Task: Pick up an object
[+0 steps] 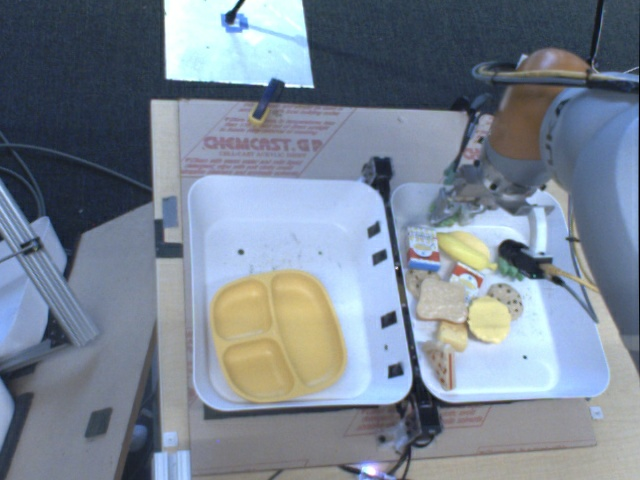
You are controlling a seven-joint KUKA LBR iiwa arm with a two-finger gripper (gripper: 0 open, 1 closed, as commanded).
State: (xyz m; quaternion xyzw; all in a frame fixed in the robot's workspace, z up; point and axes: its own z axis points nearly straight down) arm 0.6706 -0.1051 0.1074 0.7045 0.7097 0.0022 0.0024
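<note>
Dark carpet surrounds a tan bench [120, 268], and a brown board [300, 138] lying on it carries red print reading "CHEMCAST GP". A pale square sheet [238, 28] lies on the carpet beyond the board, with a small blue marker [235, 21] on it. A blue and yellow item [265, 101] rests at the board's far edge.

Two white bins sit side by side on the board, their inner rims touching along a black clipped seam [395, 288]. In the left bin [290, 203] a yellow divided tray [278, 333] with three compartments lies toward the near left corner; the far half of that bin floor is open.

Toward its left side the right bin [560, 363] holds a cluster of toy food: a red, white and blue carton [424, 250] whose print is too small to read, a yellow banana [465, 248], a bread slice [443, 300], a round yellow piece [489, 320], a chocolate-chip cookie [507, 298], a cheese wedge [453, 335], a sandwich triangle [441, 366] and a dark green item [520, 258]. These pieces touch or overlap one another. The near right part of this bin is open floor.

Entering from the right, the grey arm [590, 158] has its gripper [455, 200] low at the far left corner of the right bin, just beyond the carton and the banana. Whether its fingers are spread or closed cannot be told, and nothing is visibly held.
</note>
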